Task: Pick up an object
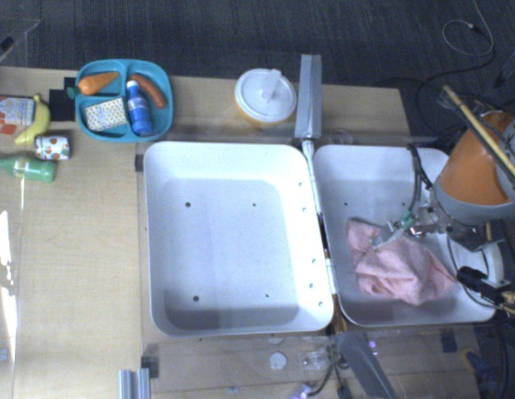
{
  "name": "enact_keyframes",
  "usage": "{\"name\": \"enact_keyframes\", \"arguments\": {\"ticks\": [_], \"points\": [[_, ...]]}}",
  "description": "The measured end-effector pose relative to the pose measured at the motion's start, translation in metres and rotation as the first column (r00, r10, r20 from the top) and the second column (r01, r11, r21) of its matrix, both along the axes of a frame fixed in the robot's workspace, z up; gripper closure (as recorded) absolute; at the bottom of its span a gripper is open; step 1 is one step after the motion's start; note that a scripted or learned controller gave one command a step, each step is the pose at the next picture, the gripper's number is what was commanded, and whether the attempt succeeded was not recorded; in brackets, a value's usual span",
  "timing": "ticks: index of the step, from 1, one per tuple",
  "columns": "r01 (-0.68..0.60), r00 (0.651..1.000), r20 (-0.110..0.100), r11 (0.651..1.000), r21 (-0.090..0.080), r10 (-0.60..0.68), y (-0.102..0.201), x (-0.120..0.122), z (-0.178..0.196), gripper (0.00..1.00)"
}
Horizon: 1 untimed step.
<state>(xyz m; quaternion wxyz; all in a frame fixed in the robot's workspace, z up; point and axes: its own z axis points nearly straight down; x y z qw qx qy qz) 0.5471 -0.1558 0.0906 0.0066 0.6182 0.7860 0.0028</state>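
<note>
1. While the arm (pixel 477 173) reaches in from the right edge, its gripper (pixel 404 225) sits low over the pink cloth (pixel 398 264) in the right bin (pixel 357 173).
2. Jaws: cannot tell whether wide or closed — tips blur into the fabric.
3. Cloth lies crumpled on the bin floor, not lifted; grasp and raise remain.
4. Left bin (pixel 228 239) untouched.

The scene is viewed by one fixed camera set above the tabletop (pixel 74 289), looking down at a slant from moderate height. Both white bins (pixel 232 239) are taken in whole, left of the hand (pixel 404 225), with dark floor beyond.
</note>
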Motion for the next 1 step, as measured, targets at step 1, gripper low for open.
{"name": "enact_keyframes", "arguments": {"ticks": [1], "points": [[-0.147,0.989,0.003,0.989,0.0,0.147,0.0552,0.0016,0.0,0.0]]}}
